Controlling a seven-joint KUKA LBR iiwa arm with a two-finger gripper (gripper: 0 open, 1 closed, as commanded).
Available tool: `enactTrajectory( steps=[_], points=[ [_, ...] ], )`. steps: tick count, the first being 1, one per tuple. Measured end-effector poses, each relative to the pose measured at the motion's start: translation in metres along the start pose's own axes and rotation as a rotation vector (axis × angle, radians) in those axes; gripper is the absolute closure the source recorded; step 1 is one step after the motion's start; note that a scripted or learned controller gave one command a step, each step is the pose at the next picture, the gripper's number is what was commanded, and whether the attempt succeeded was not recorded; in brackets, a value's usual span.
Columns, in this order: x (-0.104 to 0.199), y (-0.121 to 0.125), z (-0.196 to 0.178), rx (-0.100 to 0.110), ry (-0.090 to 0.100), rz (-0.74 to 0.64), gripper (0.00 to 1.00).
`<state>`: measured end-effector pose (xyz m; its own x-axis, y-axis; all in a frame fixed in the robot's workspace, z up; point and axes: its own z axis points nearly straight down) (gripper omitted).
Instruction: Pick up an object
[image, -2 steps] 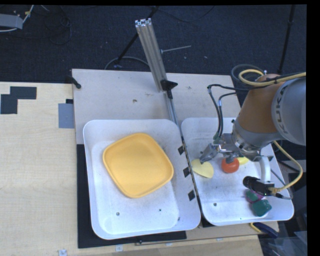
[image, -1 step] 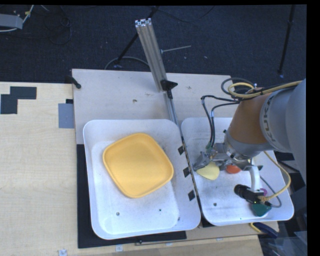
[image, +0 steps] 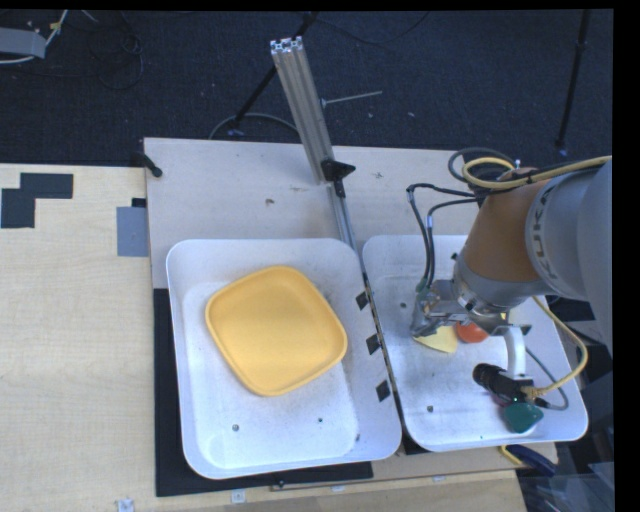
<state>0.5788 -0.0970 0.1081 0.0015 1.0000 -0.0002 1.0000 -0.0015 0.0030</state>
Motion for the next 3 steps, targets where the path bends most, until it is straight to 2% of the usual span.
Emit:
enactTrajectory(
  steps=[1, 3],
  points=[
    [-0.006, 0.009, -0.048, 0.000, 0.000, -0.001, 1.00],
    [-0.018, 0.006, -0.140, 0.000, 0.000, -0.001, 1.00]
  ],
)
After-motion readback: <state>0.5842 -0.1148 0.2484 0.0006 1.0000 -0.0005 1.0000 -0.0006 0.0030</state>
